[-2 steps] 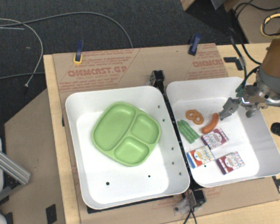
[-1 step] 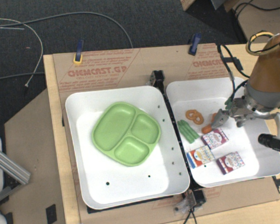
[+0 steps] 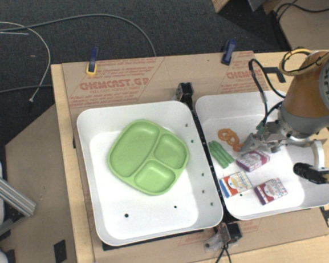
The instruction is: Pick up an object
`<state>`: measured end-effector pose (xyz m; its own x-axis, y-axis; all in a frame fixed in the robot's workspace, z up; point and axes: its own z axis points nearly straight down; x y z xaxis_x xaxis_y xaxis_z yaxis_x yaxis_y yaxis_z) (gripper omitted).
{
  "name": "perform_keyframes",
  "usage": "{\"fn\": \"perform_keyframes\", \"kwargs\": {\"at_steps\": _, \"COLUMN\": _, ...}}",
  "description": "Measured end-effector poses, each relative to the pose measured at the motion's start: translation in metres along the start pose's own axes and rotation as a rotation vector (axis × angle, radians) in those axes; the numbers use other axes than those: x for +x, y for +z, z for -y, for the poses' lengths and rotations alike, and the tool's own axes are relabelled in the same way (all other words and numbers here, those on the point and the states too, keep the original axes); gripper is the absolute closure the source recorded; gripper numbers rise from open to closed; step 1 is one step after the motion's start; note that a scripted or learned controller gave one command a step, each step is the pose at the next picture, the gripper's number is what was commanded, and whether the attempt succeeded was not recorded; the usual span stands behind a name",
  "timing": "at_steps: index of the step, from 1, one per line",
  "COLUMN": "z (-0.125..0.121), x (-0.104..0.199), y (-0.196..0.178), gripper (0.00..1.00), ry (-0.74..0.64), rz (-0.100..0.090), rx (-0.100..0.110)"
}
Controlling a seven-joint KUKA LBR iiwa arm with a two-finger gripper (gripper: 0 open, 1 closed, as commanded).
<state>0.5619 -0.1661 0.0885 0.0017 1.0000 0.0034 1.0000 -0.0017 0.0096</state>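
Observation:
The right bin holds several small objects. An orange pretzel-shaped piece lies near its middle left, with a green bundle of sticks beside it. A small purple and white box sits in the centre. Nearer the front lie a white card packet with red and blue print and a dark red packet. My gripper hangs low over the bin, just above the purple box and right of the pretzel piece. The wrist hides its fingers.
The left bin carries a green divided plate. Black clamps sit where the two bins meet. Blue clips hold the cardboard sheet at the back. Cables loop over the arm at right.

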Motion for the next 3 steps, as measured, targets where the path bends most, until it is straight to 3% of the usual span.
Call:
{"fn": "perform_keyframes", "kwargs": {"at_steps": 1, "z": 0.003, "x": -0.001, "y": -0.008, "gripper": 1.0, "ry": -0.002, "rz": 0.002, "rx": 0.008}}
{"fn": "perform_keyframes", "kwargs": {"at_steps": 3, "z": -0.018, "x": 0.0, "y": -0.106, "gripper": 1.0, "ry": -0.003, "rz": 0.005, "rx": 0.003}}
